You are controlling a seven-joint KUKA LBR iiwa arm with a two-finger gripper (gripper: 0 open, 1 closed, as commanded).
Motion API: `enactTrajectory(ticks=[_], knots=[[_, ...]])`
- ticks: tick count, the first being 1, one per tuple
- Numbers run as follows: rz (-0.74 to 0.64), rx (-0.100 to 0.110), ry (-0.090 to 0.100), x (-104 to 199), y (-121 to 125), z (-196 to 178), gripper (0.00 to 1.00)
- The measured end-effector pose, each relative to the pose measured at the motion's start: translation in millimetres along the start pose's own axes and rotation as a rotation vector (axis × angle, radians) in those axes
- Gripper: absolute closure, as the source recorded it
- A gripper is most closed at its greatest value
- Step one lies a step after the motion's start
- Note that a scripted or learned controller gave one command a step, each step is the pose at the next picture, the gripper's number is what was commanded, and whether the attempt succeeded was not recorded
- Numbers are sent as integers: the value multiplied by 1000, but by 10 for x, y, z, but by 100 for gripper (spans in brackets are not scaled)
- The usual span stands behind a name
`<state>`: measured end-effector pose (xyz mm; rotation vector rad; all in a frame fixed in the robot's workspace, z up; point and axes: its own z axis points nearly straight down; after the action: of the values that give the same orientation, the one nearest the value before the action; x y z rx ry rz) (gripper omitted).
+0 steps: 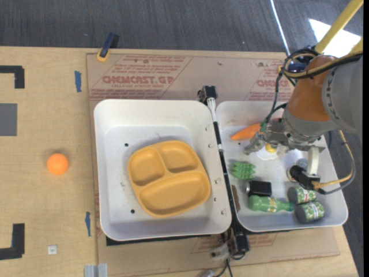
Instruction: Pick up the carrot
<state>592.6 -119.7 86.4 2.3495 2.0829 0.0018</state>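
The carrot, orange and lying slanted, rests in the back left part of the right white bin. My gripper hangs low over the bin just right of and slightly in front of the carrot's thick end, close to it. The grey wrist with its orange band blocks the bin's back right area. A small white and yellow object lies right under the gripper.
The right bin also holds a green leafy toy, a black block, a green bottle and two cans. A yellow divided plate sits in the left bin. An orange ball lies on the bench at far left.
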Motion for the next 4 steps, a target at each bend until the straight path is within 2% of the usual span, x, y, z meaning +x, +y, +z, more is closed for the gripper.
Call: enactTrajectory(ticks=[1,2,3,4], knots=[[126,44,-9,288,637,36,0],[-18,17,0,-446,720,19,0],[7,34,20,-670,796,14,0],[5,42,14,-696,779,-73,100]])
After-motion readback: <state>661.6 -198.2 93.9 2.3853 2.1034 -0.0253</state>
